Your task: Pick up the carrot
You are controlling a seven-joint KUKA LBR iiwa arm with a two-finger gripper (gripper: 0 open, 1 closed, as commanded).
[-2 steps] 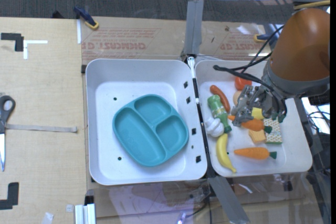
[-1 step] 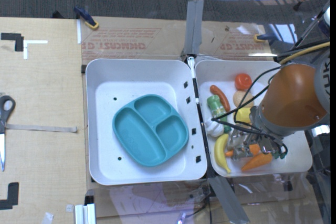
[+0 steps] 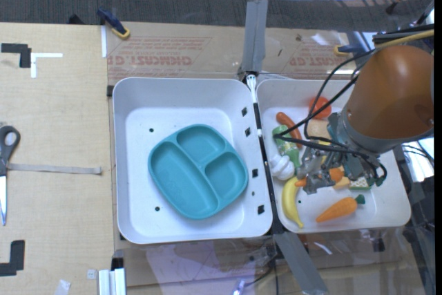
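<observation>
- Your carrot [image 3: 338, 210] lies in the right bin [image 3: 394, 217], near that bin's front wall and toward its right half, on bare white floor.
- Claw [image 3: 319, 176] hangs just up and left of it in the camera view; the carrot sits down and to the right of the claw, close but apart, not touching as far as you can see.
- Long axis: carrot lies nearly flat across the view, tilted a bit; thick end w/ green top at upper right, thin tip pointing lower left toward the banana [image 3: 291, 202].
- So you'd prob. want the claw's closing line across the carrot's short width, approx. front-to-back in the view, after a short shift right and toward the front wall.
- Claw state: can't tell. Wrist, cables and the orange band [image 3: 397, 90] block the view, and the metal bits below blur into the toys.
- Crowding: banana is just left of the carrot tip; a small orange piece [image 3: 339, 178] and a pale block w/ green [image 3: 360, 182] sit just above the carrot, under the wrist. Easy to mistake the orange piece for the target.
- More toys (red one [image 3: 319, 107], white one [image 3: 280, 165], greens) are bunched along the bin's left side, partly hidden by cables; hard to name.
- Left bin [image 3: 131, 169] holds the teal divided plate [image 3: 198, 170], well apart, not in play.
</observation>
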